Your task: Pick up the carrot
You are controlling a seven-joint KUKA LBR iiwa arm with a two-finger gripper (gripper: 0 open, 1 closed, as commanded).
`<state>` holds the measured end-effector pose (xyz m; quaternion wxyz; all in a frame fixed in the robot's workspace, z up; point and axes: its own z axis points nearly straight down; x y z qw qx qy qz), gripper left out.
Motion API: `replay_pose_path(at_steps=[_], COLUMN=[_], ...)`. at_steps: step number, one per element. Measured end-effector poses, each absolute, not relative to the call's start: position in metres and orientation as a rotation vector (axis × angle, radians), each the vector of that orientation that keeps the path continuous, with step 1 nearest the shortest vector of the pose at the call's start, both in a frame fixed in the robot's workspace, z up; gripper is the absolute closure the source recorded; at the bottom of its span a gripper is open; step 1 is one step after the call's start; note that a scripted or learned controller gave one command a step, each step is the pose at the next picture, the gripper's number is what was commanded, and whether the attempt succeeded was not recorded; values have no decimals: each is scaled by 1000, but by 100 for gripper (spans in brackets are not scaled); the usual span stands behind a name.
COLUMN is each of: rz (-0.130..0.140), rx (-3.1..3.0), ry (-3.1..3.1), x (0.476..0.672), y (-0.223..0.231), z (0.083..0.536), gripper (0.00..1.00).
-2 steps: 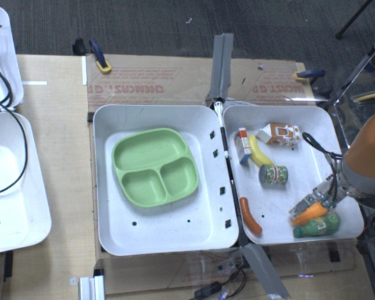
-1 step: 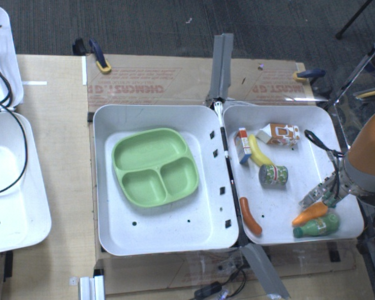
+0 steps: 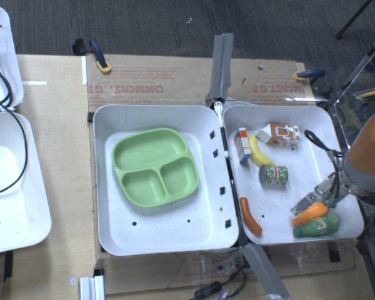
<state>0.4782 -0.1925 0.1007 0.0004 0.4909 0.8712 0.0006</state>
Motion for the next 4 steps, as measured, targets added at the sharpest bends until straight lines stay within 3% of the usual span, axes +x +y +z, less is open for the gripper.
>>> replay_pose_path(at_steps=[1, 2, 3, 4], rz=[3, 3, 0, 2], rx=[1545, 1545, 1500, 1501], ry=[2733, 2733, 2761, 2757], x=[479, 479, 478, 479], y=[-193, -193, -206, -206], z=[110, 110, 91, 101], gripper=[100, 0, 0, 100])
